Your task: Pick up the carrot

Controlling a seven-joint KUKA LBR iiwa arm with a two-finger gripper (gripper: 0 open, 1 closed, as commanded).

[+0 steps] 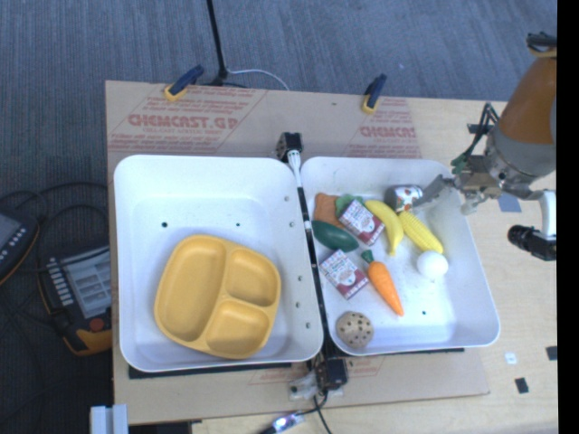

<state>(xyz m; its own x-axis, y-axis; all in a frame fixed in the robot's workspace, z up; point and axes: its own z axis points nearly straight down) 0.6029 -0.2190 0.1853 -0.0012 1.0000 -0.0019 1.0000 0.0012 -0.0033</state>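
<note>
The carrot [384,286], orange with a green top, lies flat in the middle of the right bin [470,328], its tip pointing toward the front right. My gripper [452,197] hovers over that bin's far right edge, well behind and to the right of the carrot. Its fingers are spread and open, with nothing between them. One fingertip [435,189] is close to a silver can [404,195].
Around the carrot lie a banana [387,224], a corn cob [421,231], a white egg [431,264], two red-and-white packets [344,272], a green vegetable [335,235] and a speckled brown ball [355,329]. The left bin [145,197] holds a yellow divided plate [217,294].
</note>
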